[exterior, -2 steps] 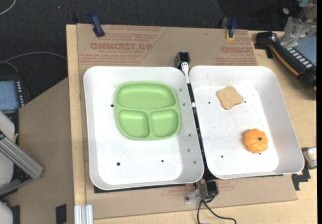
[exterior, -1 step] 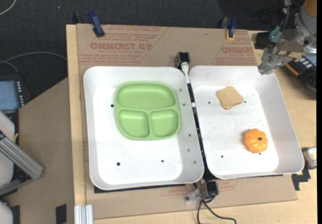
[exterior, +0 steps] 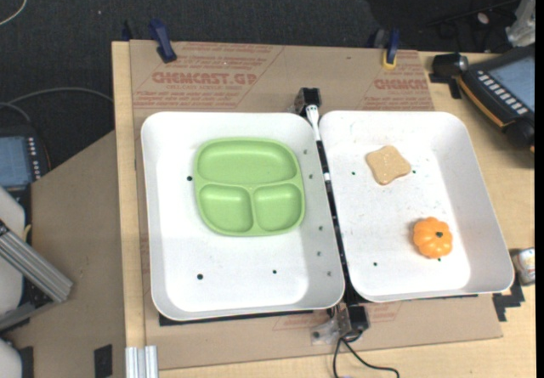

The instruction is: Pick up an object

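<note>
Claw: you cannot tell whether it is apart or together, so judge nothing from it and plan from the things alone.

Pumpkin (exterior: 433,237): your nearest candidate to the side the arm comes in from. It sits in the right bin (exterior: 374,223), toward the near right corner, clear of the walls. It looks like a small, light toy, rounded and ribbed, probably smooth, so it may roll or squirt out of a pinch. Take it across its widest middle, coming straight down.

Toast piece (exterior: 388,165): further back in the same bin, well apart from the pumpkin. It lies flat and looks thin and light, likely stiff. Little height stands up for you to grip, so pinch it across its two side edges, low against the bin floor.

Green plate (exterior: 249,187): it lies in the left bin (exterior: 153,198), three compartments up, near the middle. It looks rigid and light but wide, too broad to span. Your only hold would be a rim or a divider ridge, and it may tilt as it lifts.

Table (exterior: 127,113): both bins lie side by side on it, touching along the centre.

Best pick: the pumpkin is your easiest grasp.
</note>
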`<state>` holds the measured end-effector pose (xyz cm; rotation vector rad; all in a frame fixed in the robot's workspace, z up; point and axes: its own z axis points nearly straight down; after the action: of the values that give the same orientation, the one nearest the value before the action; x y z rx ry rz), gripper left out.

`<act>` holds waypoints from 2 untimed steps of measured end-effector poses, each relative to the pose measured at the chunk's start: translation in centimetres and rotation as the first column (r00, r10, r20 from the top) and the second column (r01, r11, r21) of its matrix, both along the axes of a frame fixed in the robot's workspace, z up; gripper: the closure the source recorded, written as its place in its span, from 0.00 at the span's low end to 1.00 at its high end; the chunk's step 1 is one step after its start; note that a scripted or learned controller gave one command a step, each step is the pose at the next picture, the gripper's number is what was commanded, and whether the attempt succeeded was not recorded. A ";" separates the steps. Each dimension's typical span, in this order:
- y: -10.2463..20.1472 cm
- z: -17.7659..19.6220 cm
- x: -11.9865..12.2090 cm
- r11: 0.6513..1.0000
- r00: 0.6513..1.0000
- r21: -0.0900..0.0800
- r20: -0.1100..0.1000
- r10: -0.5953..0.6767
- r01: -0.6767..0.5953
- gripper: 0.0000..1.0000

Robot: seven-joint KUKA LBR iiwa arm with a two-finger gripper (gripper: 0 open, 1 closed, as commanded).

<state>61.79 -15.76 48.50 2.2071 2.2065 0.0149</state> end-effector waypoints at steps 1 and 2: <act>2.9 -9.8 -7.4 1.000 0.999 0.012 -0.034 -0.001 0.001 1.00; -1.7 -2.6 -6.5 1.000 1.000 0.002 -0.011 -0.004 0.004 1.00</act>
<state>55.28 -17.48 45.91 2.2180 2.2092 0.0048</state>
